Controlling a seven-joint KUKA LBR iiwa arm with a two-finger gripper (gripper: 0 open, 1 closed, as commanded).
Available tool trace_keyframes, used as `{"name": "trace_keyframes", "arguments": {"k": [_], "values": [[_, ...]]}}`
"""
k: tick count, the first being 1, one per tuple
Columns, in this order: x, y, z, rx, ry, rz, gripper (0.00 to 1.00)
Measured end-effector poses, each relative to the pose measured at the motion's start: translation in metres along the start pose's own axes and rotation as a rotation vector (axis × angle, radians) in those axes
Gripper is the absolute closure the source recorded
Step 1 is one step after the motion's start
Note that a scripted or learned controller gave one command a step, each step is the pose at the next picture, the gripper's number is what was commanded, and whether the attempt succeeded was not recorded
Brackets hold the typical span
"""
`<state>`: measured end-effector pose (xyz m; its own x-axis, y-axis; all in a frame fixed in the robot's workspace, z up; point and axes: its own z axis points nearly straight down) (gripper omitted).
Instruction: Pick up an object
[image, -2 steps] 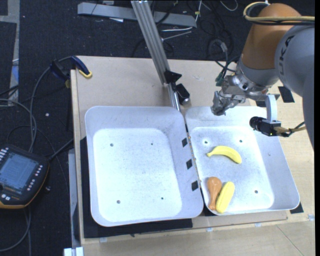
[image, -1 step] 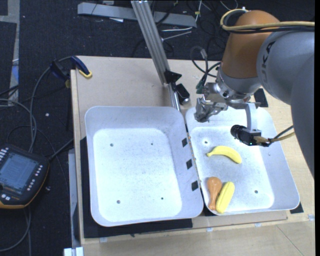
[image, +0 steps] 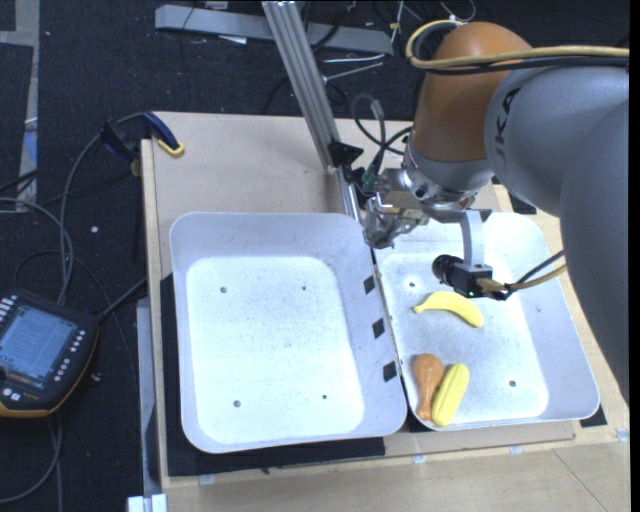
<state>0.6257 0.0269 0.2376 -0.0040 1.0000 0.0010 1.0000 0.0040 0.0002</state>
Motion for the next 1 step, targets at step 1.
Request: {"name": "trace_keyframes", "arguments": {"k": [1], "values": [[0.0485, -0.0111, -0.0090, -0.001, 0.000, -0.001, 1.00]]}}
